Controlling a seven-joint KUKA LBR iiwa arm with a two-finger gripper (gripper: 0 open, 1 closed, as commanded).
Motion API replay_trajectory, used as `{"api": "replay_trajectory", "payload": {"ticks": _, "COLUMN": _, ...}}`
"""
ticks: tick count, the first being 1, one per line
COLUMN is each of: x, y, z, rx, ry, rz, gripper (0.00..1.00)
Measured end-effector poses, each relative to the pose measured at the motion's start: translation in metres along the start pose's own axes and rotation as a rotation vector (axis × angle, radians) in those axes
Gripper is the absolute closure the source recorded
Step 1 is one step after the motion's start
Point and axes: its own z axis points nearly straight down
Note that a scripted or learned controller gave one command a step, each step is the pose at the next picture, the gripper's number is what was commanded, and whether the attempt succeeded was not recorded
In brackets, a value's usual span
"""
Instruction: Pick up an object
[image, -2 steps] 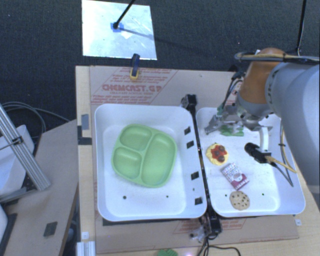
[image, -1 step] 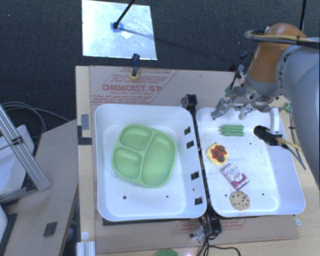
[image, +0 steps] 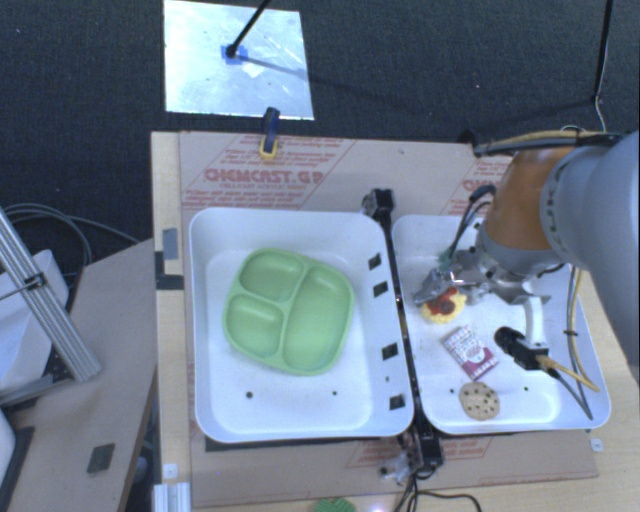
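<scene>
My gripper (image: 438, 289) is low in the right bin (image: 560, 405), near its left wall. Directly beneath and touching it in this view lies a small yellow and red object (image: 442, 308). I cannot tell whether that object is gripped. A pink and maroon packet (image: 468, 350) lies just in front of it on the bin floor. Near the front wall rests a round brown cookie (image: 479, 400).
A green divided plate (image: 289, 311) lies in the left bin (image: 215, 400). The black divider (image: 392, 300) with its clips runs between the bins. A black part with yellow cable (image: 520, 348) hangs off the arm over the right bin.
</scene>
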Motion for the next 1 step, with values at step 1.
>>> {"api": "replay_trajectory", "payload": {"ticks": 1, "x": -0.0001, "y": 0.0047, "z": -0.0155, "rx": -0.011, "ry": -0.003, "rz": -0.003, "gripper": 1.0}}
